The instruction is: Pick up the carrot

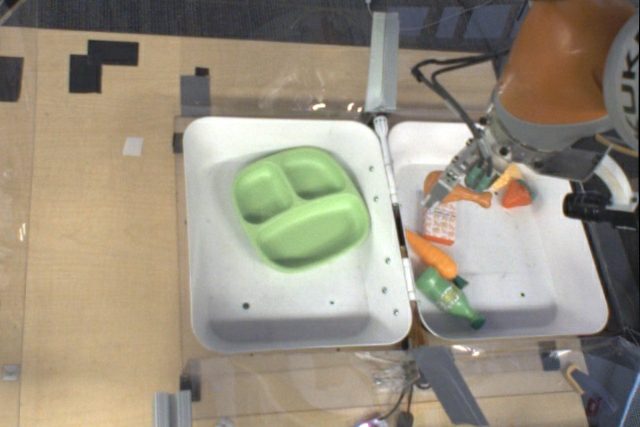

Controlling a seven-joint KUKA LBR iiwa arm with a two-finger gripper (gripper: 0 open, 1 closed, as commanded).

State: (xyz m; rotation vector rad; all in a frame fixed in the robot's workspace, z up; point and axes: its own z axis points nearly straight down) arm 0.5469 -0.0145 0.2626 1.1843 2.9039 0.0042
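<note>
Pale wooden bench (90,245) under a clear sheet, dark ribbed flooring behind it, two shallow white plastic bins side by side. Left bin (210,315) carries a green three-compartment plastic plate (300,207) — not in play. Right bin (560,295) has all the clutter.

The small orange carrot (431,253) lies against the right bin's left wall, just inside the divider. Long axis runs diagonally — upper-left to lower-right in the view. A green plastic bottle (448,300) sits right below it, touching or nearly so at the carrot's lower end. A small white-and-red packet (441,224) sits just above it.

The grey two-finger gripper (452,187) hangs in the upper part of the same bin, over the packet and a cluster of orange toy food pieces (470,196). Can't tell how far apart the jaws are; nothing visibly held between them. A red-orange piece (516,196) lies to its right, under the arm.

Key relation: the carrot is below and slightly left of the gripper in the view, near but not underneath. My read — it needs a short shift toward the camera and toward the divider, jaws turned to close across the carrot's diagonal. Wall, packet and bottle crowd it on three sides; a bad grab looks likely.
</note>
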